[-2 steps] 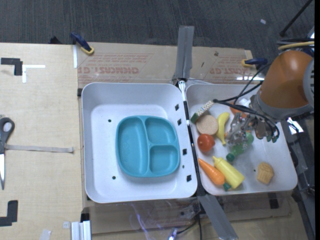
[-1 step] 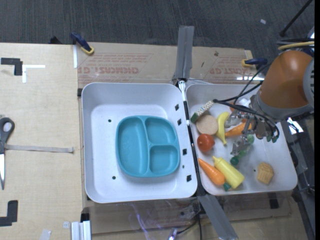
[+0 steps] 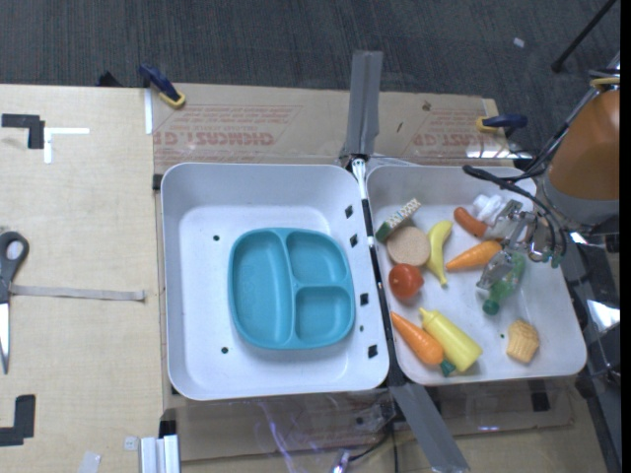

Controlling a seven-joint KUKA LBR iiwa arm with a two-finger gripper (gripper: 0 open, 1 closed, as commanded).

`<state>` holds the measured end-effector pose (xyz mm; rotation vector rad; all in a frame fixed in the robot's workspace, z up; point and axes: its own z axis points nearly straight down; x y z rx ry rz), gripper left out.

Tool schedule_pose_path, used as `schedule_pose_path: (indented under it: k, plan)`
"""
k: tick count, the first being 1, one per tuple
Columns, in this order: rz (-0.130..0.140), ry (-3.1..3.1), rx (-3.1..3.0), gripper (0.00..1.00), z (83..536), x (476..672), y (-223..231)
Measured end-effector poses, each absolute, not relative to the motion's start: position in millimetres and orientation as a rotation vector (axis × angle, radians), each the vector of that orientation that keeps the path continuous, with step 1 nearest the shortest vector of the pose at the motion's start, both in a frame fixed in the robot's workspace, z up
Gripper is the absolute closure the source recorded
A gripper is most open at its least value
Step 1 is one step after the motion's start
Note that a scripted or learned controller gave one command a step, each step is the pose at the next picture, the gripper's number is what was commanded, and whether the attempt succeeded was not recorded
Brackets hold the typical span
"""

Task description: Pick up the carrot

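Workbench on dark carpet, seen from above.
Dark grey carpet (image 3: 246, 18) fills the frame's top; pale wooden benchtop (image 3: 79, 225) occupies the left, under even light.

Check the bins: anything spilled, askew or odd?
Nothing spilled. All food sits in the right bin, loosely jumbled; two carrots there, one by the gripper, another near the front. The blue plate lies flat in the left bin.

a robotics lab: two white bins (image 3: 266, 190) clamped onto a cardboard-covered bench (image 3: 69, 264), toy plastic food, blue spring clamps (image 3: 163, 85), scissors (image 3: 8, 284) lying on the wood, dark carpet (image 3: 246, 18) beyond.
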<state>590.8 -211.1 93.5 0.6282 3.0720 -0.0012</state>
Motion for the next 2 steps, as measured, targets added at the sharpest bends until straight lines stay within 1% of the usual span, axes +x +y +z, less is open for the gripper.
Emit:
schedule_pose_path:
  k: [1, 2]
  plan:
    - [-0.001, 2.964, 1.021, 0.0, 94.1, 617.0, -206.2]
    - [-0.002, 2.961, 1.013, 1.0, 105.1, 618.8, -205.5]
